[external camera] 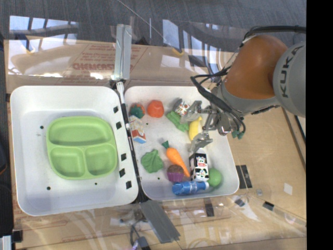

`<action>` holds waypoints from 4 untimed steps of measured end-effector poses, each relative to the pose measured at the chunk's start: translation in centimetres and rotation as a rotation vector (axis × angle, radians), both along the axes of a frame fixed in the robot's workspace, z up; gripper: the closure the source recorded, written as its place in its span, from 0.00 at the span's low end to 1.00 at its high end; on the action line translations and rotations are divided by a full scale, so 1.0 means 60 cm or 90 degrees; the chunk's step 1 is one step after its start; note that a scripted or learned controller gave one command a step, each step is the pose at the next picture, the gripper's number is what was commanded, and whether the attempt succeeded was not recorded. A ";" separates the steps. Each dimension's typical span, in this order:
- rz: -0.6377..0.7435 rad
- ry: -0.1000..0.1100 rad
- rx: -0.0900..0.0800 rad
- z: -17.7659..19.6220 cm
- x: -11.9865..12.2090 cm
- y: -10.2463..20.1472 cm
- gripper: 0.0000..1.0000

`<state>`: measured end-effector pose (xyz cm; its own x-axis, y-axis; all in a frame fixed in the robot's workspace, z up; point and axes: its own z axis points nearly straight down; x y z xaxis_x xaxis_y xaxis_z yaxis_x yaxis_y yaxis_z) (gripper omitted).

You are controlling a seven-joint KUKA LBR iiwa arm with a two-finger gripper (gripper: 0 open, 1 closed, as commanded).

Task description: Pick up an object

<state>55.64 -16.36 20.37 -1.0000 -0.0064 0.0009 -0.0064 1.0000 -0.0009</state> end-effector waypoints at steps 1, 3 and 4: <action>-0.007 -0.001 0.001 -0.187 -0.068 0.078 0.00; 0.223 0.000 0.001 -0.186 -0.081 0.032 1.00; -0.032 -0.008 -0.001 0.120 -0.078 0.109 1.00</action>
